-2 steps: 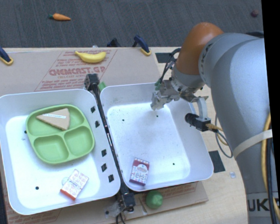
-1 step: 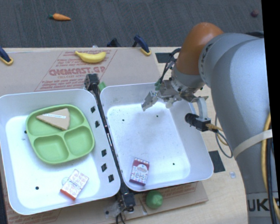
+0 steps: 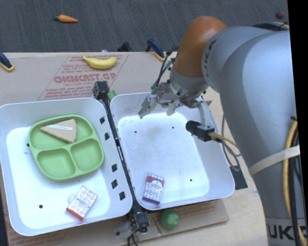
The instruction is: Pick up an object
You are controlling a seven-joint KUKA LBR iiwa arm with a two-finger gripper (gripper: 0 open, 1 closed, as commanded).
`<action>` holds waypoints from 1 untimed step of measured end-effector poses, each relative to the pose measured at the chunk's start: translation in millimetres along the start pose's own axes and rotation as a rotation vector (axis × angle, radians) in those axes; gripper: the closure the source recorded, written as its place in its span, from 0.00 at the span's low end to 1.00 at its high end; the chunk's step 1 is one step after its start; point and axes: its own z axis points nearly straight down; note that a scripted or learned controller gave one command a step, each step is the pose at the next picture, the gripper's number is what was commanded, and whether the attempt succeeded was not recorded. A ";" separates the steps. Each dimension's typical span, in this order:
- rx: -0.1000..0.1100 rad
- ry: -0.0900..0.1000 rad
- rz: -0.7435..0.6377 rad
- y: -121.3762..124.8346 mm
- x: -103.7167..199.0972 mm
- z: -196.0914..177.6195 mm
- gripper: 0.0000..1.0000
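A yellow banana (image 3: pixel 100 60) lies on the printed cardboard sheet (image 3: pixel 59 80) behind the bins, and a small carrot (image 3: pixel 66 18) sits on the grey carpet (image 3: pixel 107 16) beyond the bench. Blue clamps (image 3: pixel 1 58) grip the cardboard's far edge, while a green ball (image 3: pixel 170 218) rests just in front of the right bin.
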 end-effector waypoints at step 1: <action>0.000 0.000 0.004 -1.5 -78.9 38.8 0.00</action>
